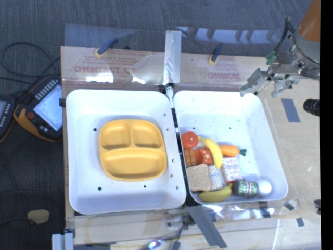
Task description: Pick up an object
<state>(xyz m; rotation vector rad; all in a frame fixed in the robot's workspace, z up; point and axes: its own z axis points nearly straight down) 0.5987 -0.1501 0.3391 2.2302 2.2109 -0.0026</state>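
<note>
Camera view: hand (266, 85) spread wide, metal fingers bare, above glossy right bin (270, 134) of plastic food.

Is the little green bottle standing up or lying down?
Lying down. The bottle rests on its side at the near edge of the right bin, its white cap pointing right, beside a banana.

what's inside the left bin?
The left bin holds one yellow divided plate, lying flat near the middle, its three compartments bare. Whatever part of the bin floor lies beneath the plate is covered.
</note>
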